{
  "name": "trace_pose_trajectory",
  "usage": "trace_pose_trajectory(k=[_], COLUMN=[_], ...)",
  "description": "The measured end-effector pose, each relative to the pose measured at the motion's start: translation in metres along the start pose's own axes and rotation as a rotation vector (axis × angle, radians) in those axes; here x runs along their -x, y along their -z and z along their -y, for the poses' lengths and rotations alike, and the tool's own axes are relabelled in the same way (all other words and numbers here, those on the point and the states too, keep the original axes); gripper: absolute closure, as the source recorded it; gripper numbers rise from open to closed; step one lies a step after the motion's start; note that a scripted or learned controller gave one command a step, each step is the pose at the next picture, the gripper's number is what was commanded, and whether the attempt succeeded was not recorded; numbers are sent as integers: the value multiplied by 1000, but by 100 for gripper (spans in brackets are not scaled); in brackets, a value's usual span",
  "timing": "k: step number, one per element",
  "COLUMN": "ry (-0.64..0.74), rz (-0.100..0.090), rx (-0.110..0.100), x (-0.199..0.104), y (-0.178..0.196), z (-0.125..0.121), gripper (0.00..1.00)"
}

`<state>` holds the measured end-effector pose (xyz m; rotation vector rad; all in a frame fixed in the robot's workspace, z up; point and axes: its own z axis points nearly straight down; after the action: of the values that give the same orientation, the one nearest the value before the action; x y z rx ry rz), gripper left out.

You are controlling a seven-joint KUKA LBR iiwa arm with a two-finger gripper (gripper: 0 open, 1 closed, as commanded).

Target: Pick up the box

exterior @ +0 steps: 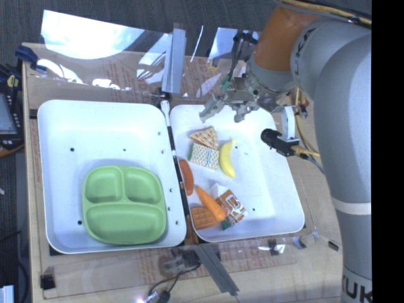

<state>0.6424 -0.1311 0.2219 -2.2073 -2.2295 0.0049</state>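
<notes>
A small box (205,156) with a green and white pattern lies in the right bin (278,188), left of a banana (226,158) and just below a triangular toast piece (203,136). A second small carton (233,208), brown and orange, lies near the bin's front beside a carrot (210,204). My gripper (226,112) hangs over the bin's back edge, above and slightly right of the toast. Its fingers are spread open with nothing between them. It stands apart from both boxes.
The left bin (63,137) holds a green divided plate (124,204). A sausage (187,176) lies along the right bin's left wall and a waffle (202,218) sits at its front. The arm's grey bulk fills the right side.
</notes>
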Motion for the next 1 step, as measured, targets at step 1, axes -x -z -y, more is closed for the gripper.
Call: trace_pose_trajectory(k=[1], ry=[97], rz=[3], rx=[5], x=[-11], y=[-123], z=[-6], gripper=[0])
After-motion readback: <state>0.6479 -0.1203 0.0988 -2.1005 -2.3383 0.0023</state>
